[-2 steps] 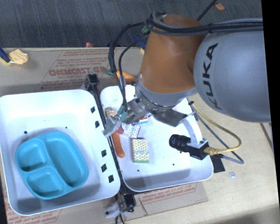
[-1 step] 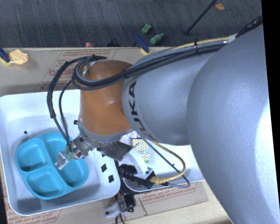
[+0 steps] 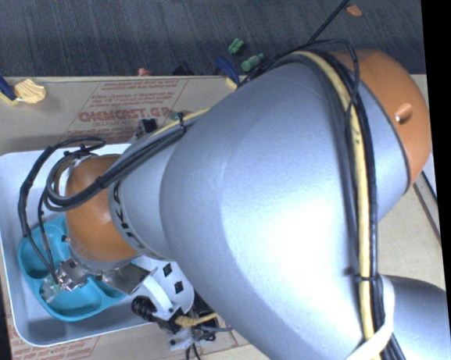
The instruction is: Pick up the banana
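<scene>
My grey arm (image 3: 291, 209) spreads across most of the camera view. Its orange wrist band (image 3: 95, 214) hangs over the left white bin (image 3: 7, 233). Below the band, my gripper (image 3: 66, 282) reaches down onto a light-blue divided dish (image 3: 35, 261) lying at the near left of that bin. The wrist covers the gripper's tips and whatever lies between them. The arm hides most of the bin's floor and the bench to the right.
Black cables (image 3: 37, 176) loop around the wrist above the bin. A white bracket with wires (image 3: 169, 294) sticks out past the bin's near rim. Printed cardboard (image 3: 125, 106) lies behind the bin, with a yellow-and-blue clamp (image 3: 21, 91) at its far left corner.
</scene>
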Motion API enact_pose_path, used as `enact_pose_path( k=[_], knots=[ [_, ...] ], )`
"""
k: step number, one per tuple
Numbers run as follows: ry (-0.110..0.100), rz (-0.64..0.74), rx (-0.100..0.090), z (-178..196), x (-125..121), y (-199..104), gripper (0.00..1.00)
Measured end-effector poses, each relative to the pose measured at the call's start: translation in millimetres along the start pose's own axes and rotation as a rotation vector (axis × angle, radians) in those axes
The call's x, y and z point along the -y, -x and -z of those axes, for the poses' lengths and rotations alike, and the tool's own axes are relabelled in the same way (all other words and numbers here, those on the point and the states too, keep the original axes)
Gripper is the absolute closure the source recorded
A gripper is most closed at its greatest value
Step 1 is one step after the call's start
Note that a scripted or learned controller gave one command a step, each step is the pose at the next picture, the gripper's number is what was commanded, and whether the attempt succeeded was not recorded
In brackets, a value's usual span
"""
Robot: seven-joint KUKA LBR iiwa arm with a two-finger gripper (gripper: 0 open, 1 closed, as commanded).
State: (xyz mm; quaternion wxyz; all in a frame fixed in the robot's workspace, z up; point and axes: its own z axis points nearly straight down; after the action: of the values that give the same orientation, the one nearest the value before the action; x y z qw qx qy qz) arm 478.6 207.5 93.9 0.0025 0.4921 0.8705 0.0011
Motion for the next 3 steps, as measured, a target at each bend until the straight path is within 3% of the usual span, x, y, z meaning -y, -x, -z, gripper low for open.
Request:
enact_pose_path(
  k=[1, 2, 3],
  knots=[
    [-0.008, -0.223, -0.003, 32, 7, 6, 0.0],
    [-0.009, -0.418, -0.002, 83, 57, 90, 0.0],
    [-0.005, -0.206, -0.002, 241, 24, 186, 0.0]
  ],
)
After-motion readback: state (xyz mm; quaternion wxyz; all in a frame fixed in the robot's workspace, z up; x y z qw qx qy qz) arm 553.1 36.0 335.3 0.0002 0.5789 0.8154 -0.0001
